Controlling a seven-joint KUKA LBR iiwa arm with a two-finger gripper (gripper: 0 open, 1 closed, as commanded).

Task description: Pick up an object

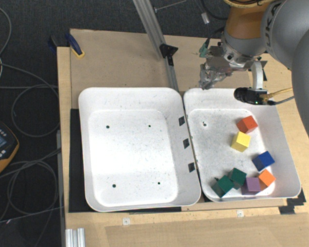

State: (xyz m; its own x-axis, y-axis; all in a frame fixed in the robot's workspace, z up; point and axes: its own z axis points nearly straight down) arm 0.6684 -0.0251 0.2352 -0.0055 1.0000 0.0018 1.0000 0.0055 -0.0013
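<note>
— Gripper (210, 80) is up by the right bin's (283, 138) top edge. Open or closed? I can't tell.
— And the blocks?
— Red block (246, 123) and yellow block (240, 141) sit below it, well apart.

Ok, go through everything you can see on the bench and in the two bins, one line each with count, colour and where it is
Bins: 2, white, side by side; left bin, right bin.
Red block: 1, upper right of the right bin.
Yellow block: 1, just below the red one.
Blue block: 1, near the right wall.
Orange block: 1, below the blue one.
Purple block: 1, beside the orange one at the near edge.
Green blocks: 2, dark, together at the near edge.
Metal pole: 1, grey, slanting behind the bins.
Clamp: 1, blue and yellow, far left bench corner.
Gripper: 1, above the right bin's far rim.
</note>
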